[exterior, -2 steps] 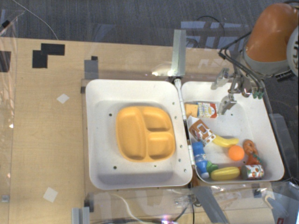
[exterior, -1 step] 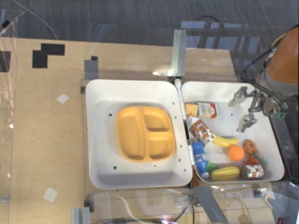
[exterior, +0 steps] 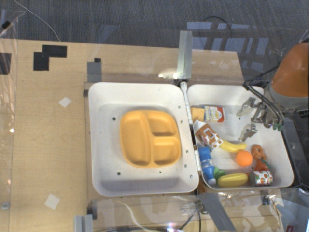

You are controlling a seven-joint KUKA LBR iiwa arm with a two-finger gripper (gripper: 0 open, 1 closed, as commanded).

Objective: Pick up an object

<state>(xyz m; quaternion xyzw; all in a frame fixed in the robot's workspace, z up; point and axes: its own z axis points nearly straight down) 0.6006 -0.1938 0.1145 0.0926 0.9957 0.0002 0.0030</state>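
Banana, curved, glossy, probably plastic, under open gripper.

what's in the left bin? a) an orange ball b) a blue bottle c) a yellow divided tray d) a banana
c: the yellow tray lies in the middle of the left bin; the banana, blue bottle and orange ball all lie in the right bin.

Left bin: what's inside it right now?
The left bin holds one yellow divided tray, lying flat with bare compartments. Whatever lies beneath the tray is covered.
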